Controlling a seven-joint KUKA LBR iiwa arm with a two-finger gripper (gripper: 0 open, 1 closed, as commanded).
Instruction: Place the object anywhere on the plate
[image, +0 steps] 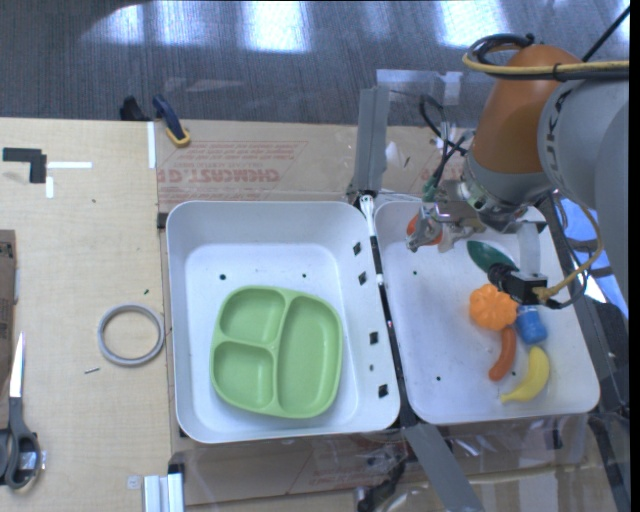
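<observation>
A light green divided plate (278, 350) lies flat in the left white bin (182, 300). The right white bin (430, 330) holds several toy foods along its right side: a dark green piece (490, 254), an orange fruit (492, 307), a small blue piece (530, 327), a red-orange pepper (503, 355) and a yellow banana (530, 375). My gripper (432, 226) hangs over the far left corner of the right bin, left of the green piece and apart from all the toys. The wrist hides its tips.
A grey ring (131, 333) lies on the bench left of the bins, and scissors (15, 450) sit at the bottom left. A blue clamp (172, 122) rests at the back. Black clips mark the wall between the bins (378, 300).
</observation>
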